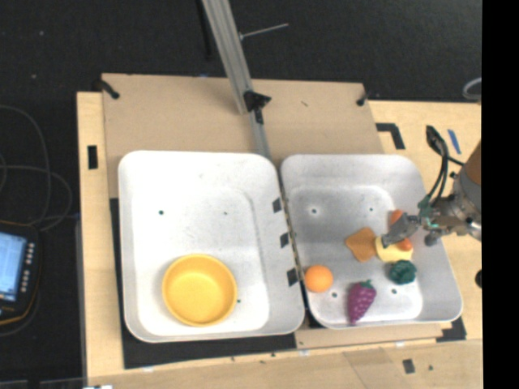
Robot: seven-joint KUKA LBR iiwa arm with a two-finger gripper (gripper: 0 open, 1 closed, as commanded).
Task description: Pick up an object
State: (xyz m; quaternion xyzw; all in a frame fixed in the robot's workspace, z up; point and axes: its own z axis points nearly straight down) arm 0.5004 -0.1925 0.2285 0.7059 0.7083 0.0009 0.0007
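Note:
The right bin (340,177) holds several small toy items: an orange ball (318,279) at its front left, a purple grape bunch (361,300) near the front, an orange wedge-shaped piece (362,243) in the middle, a yellow piece (393,252) and a dark green piece (401,272) toward the right. My gripper (399,233) reaches in from the right edge and hangs low over the yellow piece, just right of the orange wedge. A small orange-red bit (395,216) shows beside its fingers.
The left bin (162,185) holds a yellow bowl (199,288) at its front. A metal pole (231,47) slants up from between the bins at the back. Cables (442,148) hang at the right, and a black pendant (12,270) sits beyond the bench's left edge.

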